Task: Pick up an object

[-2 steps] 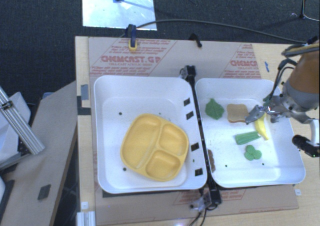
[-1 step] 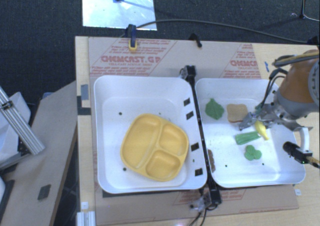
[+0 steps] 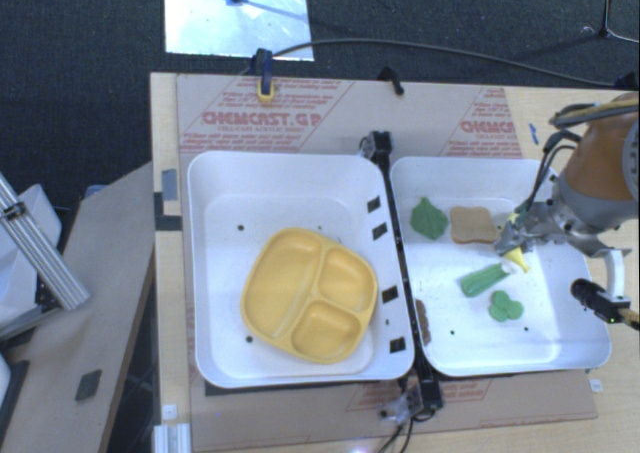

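From the overhead camera, two white bins sit side by side on the counter (image 3: 330, 106); the left bin (image 3: 215, 191) holds a yellow divided plate (image 3: 309, 293) lying flat, tilted a little in plan; the right bin (image 3: 575, 336) holds a green leafy piece (image 3: 428, 218) beside a tan toast-shaped piece (image 3: 472, 225), a green stick with a yellow tip (image 3: 488, 277) lying aslant, and a small green clump (image 3: 506, 308) just below it; the arm (image 3: 600, 166) reaches in from the right, its claw (image 3: 515, 239) low over the right bin, near the stick's yellow tip and the toast; whether the claw is open or closed cannot be told.
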`<state>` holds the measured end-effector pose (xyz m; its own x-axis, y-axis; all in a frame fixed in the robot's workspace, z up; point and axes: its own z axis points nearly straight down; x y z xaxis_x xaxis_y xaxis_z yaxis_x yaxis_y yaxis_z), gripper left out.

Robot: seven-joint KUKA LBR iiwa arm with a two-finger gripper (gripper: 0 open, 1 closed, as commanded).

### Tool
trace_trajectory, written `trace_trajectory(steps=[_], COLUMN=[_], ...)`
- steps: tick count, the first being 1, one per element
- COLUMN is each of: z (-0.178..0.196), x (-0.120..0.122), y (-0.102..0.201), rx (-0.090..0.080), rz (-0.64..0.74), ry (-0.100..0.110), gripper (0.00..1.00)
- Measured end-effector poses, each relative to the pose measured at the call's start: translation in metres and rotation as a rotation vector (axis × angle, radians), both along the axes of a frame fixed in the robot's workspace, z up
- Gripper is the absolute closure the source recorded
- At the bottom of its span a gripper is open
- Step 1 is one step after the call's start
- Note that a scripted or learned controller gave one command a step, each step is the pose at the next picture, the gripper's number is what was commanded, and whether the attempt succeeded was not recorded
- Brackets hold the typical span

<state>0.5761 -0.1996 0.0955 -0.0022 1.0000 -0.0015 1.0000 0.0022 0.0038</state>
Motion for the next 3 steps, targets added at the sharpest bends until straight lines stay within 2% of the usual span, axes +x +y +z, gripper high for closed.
trace_trajectory(steps=[2,3], z=[0.119,0.16], x=[0.012,0.013], y=[0.01,0.01], rx=[-0.001,0.0], rz=[0.004,0.004], ry=[-0.005,-0.001], gripper=[1.0,1.0])
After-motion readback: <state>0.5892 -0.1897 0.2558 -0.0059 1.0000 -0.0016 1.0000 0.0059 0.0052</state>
